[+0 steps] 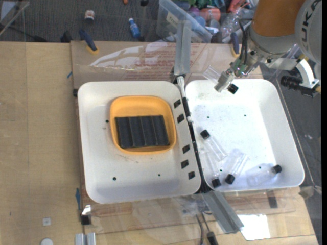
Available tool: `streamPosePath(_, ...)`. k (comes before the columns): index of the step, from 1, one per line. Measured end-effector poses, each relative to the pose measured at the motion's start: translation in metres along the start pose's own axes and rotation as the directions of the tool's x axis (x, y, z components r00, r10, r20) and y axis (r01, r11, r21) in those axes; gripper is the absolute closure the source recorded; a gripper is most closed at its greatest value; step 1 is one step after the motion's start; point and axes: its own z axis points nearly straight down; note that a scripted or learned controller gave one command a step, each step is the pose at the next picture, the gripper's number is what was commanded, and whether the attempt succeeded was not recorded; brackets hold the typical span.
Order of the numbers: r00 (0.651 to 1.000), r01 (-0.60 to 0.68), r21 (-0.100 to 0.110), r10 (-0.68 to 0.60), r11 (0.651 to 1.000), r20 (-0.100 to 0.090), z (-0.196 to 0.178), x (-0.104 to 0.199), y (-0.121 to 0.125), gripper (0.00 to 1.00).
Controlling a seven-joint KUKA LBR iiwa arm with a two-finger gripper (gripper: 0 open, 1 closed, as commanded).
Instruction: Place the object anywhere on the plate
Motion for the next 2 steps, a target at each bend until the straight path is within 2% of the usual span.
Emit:
streamPosePath(1, 0.999, 0.048, -0.001, -0.048, 0.999, 0.001, -0.002, -0.008, -0.008, 1.0)
streamPosePath(2, 0.98, 0.199, -0.001, -0.199, 0.98, 0.0, 0.017, -0.004, -0.006, 1.0)
